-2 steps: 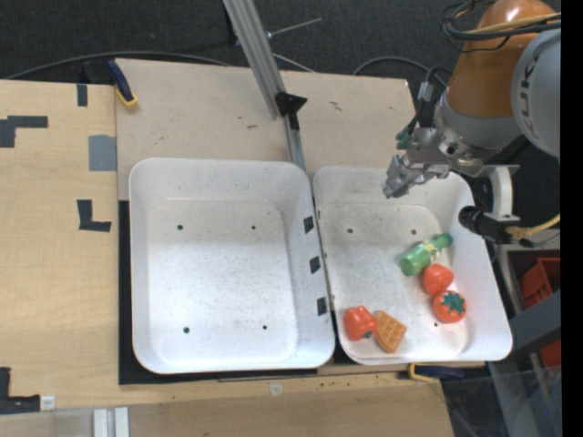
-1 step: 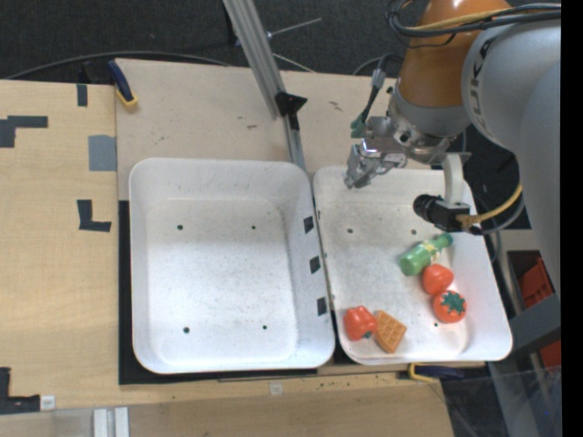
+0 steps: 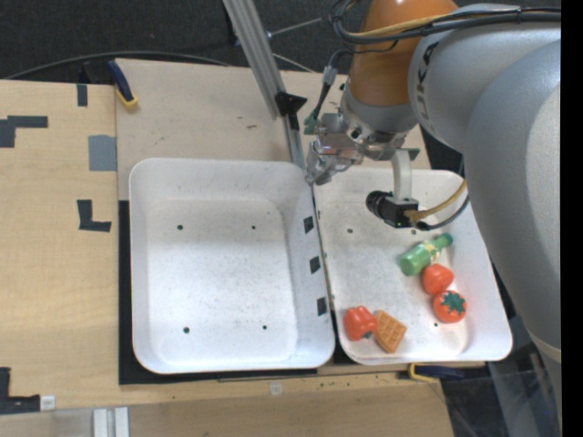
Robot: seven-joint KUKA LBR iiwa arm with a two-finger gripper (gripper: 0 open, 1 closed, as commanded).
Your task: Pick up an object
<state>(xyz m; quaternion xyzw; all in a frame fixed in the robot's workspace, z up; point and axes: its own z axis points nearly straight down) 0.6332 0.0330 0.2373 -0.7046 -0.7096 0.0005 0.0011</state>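
Observation:
In the right bin [image 3: 360,235] lie several toy foods near its front right corner: a green vegetable [image 3: 421,255], a red round fruit [image 3: 436,279], a tomato with a green stalk [image 3: 449,307], a red pepper [image 3: 359,321] and an orange waffle piece [image 3: 390,331]. My gripper [image 3: 326,162] hangs over the far left corner of the right bin, close to the wall between the two bins. It is well away from the toys, and nothing shows between its fingers.
The left bin [image 3: 219,262] lies beside the right one. A slanted metal rail [image 3: 260,57] runs down to the bins' far edge. A black cable fitting [image 3: 392,209] hangs from the wrist over the right bin. A blue and yellow clamp [image 3: 123,85] sits on the bench at the far left.

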